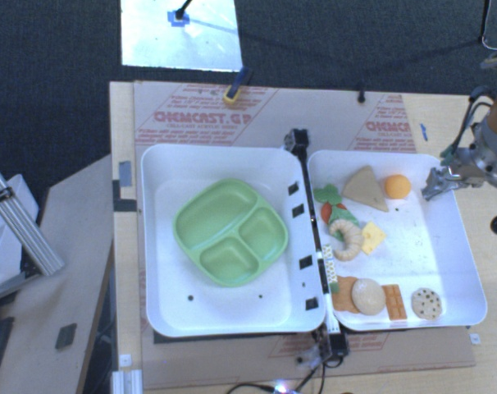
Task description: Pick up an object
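Note:
The right bin (445, 245) holds several toy foods: a tan wedge (365, 187), an orange ball (397, 186), green and red pieces (334, 204), a shrimp (346, 238), a yellow cheese piece (371, 237), a round bun (367, 295), crackers (394, 300) and a cookie (426, 304). My gripper (439, 180) hovers over the bin's far right edge, to the right of the orange ball, with nothing seen between its fingers.
The left bin (162, 220) carries a green divided plate (230, 231). A black clipped divider (310, 236) runs between the bins. A metal plate (181, 21) lies on the dark floor beyond the bench. An aluminium frame (19, 228) stands at the left.

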Controlling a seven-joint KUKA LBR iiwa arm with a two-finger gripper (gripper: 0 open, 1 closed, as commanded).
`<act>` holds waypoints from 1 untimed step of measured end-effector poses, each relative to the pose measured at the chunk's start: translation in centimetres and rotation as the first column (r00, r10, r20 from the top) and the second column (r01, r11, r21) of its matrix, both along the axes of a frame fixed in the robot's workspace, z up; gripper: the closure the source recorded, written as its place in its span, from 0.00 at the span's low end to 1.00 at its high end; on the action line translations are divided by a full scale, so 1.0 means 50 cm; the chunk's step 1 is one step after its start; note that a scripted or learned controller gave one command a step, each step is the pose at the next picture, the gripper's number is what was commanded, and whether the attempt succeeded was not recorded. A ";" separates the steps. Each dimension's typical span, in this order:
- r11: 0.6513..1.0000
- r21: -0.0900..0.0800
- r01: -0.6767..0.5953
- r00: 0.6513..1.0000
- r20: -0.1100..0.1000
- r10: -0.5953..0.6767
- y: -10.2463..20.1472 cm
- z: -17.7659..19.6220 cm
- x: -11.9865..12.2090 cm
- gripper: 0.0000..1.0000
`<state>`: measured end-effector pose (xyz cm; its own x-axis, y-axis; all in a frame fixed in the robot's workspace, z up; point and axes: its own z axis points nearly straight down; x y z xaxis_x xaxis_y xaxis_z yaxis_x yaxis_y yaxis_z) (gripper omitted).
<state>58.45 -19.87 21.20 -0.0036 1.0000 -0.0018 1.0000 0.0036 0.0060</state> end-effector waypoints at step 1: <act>1.000 0.001 0.000 1.000 -0.002 0.000 0.000 0.026 0.002 1.00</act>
<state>58.55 -19.87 22.51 -0.0038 1.0000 -0.0009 1.0000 0.0038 0.0037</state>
